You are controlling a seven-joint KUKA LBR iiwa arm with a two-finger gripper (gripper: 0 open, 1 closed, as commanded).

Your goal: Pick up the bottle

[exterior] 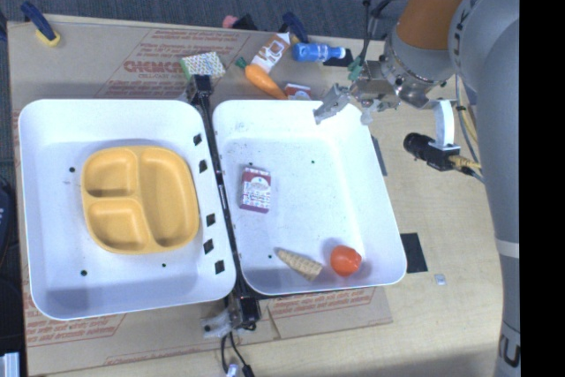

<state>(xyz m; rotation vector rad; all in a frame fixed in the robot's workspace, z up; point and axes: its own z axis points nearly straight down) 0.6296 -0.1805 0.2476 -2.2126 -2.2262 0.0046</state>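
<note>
A small blue bottle [316, 53] lies on its side on the cardboard behind the right bin [380, 216]. Left of it lies a white bottle with an orange label [270, 54]. My gripper [347, 109] hangs over the right bin's back right corner, just in front of and to the right of the blue bottle. Its fingers [327, 109] are spread open with nothing between them.
An orange carrot [263, 81] lies behind the right bin. That bin holds a red and white packet [255, 189], an ice cream cone [300, 263] and an orange ball [346, 260]. A yellow divided plate [139, 199] sits in the left bin [44, 278].
</note>
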